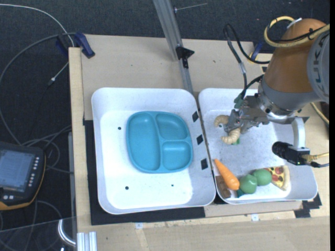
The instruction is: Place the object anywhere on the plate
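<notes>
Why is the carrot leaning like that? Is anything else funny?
The carrot lies against the right bin's left wall, tip up on the rim, as if pushed aside. The pizza slice and green pieces crowd the bottom edge. The blue plate sits flat in the left bin.
</notes>
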Available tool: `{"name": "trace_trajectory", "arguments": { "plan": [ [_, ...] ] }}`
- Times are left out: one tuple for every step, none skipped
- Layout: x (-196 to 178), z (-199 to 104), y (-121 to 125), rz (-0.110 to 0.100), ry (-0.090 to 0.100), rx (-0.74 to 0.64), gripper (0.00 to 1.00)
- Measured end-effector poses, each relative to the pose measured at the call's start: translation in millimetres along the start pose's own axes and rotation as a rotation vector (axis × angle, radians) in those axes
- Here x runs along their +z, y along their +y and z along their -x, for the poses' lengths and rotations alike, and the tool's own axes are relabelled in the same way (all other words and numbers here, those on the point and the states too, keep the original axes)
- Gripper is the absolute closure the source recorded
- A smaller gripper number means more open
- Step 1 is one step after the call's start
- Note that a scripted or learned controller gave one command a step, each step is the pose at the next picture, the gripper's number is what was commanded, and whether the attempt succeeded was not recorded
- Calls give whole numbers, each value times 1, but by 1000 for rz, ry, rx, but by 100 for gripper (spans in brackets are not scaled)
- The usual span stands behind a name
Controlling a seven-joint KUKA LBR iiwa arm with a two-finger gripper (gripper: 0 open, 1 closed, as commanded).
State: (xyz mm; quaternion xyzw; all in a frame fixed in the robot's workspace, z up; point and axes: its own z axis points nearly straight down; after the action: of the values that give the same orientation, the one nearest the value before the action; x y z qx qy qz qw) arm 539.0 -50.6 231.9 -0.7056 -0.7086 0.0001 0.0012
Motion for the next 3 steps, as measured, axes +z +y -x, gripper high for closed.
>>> {"name": "trace_trajectory", "arguments": {
  "plan": [
    [-10, -55, 16, 4, 0, -2, 100],
    [-13, -116, 28, 4, 0, -3, 100],
    [2, -172, 34, 3, -1, -1, 100]
  ]
}}
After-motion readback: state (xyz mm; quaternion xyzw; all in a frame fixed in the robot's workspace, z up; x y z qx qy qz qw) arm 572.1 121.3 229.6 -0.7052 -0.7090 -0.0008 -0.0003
